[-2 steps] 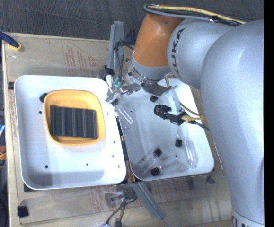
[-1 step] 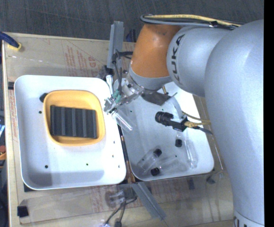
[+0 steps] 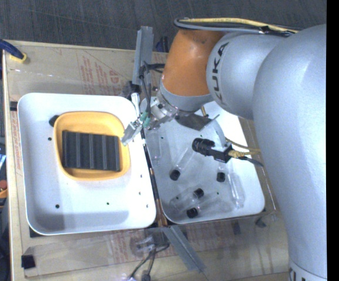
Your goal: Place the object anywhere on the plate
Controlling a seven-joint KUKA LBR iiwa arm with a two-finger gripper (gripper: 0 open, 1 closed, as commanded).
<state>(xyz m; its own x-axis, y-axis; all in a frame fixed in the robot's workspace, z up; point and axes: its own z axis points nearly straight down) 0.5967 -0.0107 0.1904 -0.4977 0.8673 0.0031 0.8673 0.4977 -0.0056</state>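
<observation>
The grey arm [image 3: 263, 92] filled the right of the frame, above the right bin [image 3: 254, 201]. In the left bin [image 3: 34, 157] lay the yellow plate [image 3: 93, 122] with its dark ribbed centre. The jaws [image 3: 135, 124] hovered at the plate's right rim; whether they were open or held the object I cannot tell. A release here could drop it off the plate's edge.

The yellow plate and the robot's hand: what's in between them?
Almost nothing: in the camera view the hand reaches the yellow plate at its right rim, over the left white bin.
</observation>
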